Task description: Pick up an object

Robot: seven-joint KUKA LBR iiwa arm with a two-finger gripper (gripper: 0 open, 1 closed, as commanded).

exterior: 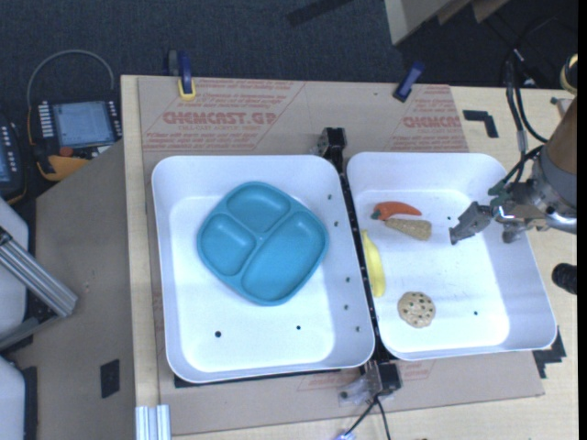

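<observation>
Toy food sits in the right bin (514,333): carrot (397,210), bread piece (410,229), banana (373,263) (against the divider), cookie (416,309). Gripper (486,220) hovers beside the bread, fingers spread, holding nothing, seemingly lining up a grasp.

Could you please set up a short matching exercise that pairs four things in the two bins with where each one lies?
Things:
1. blue divided plate
2. banana
3. cookie
4. carrot

Places:
A. along the left wall of the right bin
B. upper part of the right bin, beside a tan piece of food
C. middle of the left bin
D. lower middle of the right bin

Pairs: 1-C, 2-A, 3-D, 4-B
</observation>
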